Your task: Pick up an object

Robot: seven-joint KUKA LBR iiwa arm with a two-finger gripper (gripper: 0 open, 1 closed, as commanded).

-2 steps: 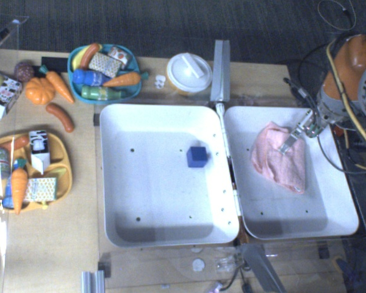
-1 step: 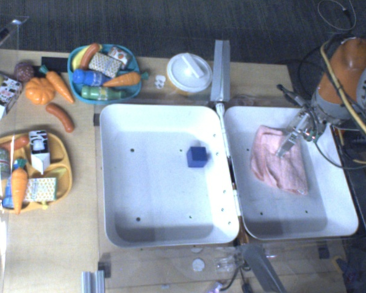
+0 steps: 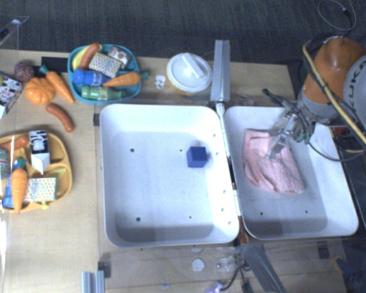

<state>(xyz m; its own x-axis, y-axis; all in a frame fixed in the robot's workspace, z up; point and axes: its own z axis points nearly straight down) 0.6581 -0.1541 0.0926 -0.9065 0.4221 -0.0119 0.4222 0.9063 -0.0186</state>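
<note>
Overhead, the gripper [image 3: 279, 144] hangs in the right bin [image 3: 329, 218], its tips down on the pink cloth [image 3: 270, 163] near that bin's back edge; how its pincer stands, I cannot tell. A blue cube [image 3: 197, 156] sits mid-floor in the left bin [image 3: 140, 224].

We're in a robot lab: grey arm [image 3: 354, 78], two white bins [image 3: 165, 224], toy food trays [image 3: 61, 163] on the wooden surface [image 3: 79, 249].

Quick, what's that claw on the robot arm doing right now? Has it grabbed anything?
Gripper: down over the pink cloth in the right bin; open or closed cannot be told, nor whether it holds the cloth.
</note>
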